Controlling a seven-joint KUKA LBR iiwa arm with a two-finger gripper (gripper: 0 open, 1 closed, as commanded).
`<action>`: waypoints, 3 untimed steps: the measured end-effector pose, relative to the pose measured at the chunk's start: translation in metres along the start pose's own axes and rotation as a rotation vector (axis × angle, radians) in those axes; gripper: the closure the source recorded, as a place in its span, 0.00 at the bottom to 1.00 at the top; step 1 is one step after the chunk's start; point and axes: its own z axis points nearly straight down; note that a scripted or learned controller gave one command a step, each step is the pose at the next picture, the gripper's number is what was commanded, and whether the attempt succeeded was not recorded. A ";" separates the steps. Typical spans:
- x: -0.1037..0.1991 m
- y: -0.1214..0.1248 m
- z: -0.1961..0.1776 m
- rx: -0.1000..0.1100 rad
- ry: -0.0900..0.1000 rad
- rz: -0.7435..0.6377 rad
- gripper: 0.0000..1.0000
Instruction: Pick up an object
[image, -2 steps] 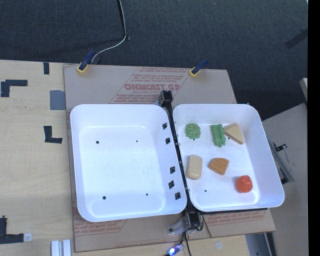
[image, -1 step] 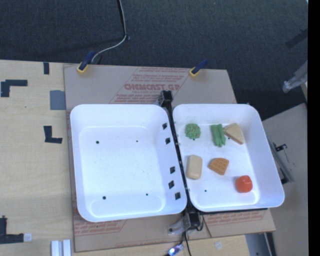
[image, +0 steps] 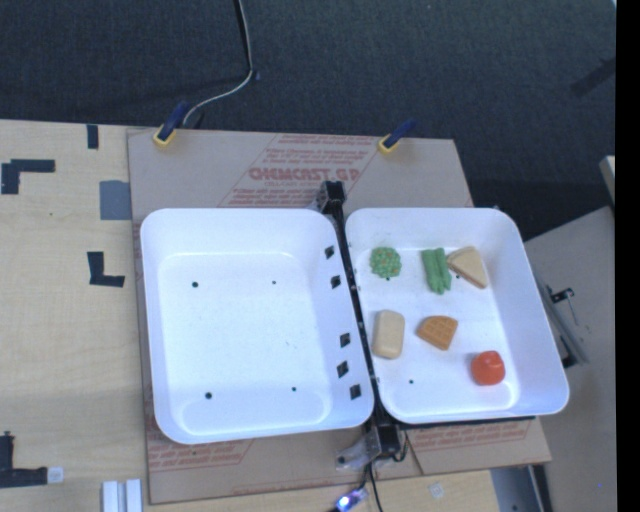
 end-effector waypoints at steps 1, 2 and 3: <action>0.002 -0.013 0.023 0.009 0.004 -0.003 0.00; 0.001 -0.012 0.004 0.005 0.002 -0.003 0.00; 0.003 0.036 0.095 0.015 0.006 -0.005 0.00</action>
